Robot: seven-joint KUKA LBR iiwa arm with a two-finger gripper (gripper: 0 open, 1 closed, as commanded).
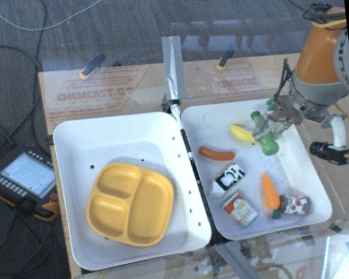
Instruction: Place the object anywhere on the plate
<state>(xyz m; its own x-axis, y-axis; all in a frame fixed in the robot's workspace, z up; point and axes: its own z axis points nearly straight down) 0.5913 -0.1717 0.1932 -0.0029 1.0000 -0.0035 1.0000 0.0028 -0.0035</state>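
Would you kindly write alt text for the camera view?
A grey-and-orange robot arm's gripper hovers over the right white bin of toy food, beside a yellow banana and a green cylinder. The left white bin holds a yellow sectioned plate.

Yellow plate [130, 202] in left bin [74, 142], toys in right bin [317, 197]

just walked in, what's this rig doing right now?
The grey KUKA arm's gripper is down in the right white bin, at a small green item next to the yellow banana-shaped toy. Whether it has a grip on anything isn't clear. The yellow divided plate sits in the left white bin with nothing on it. A red sausage toy, orange carrot toy and small cartons lie in the right bin too.
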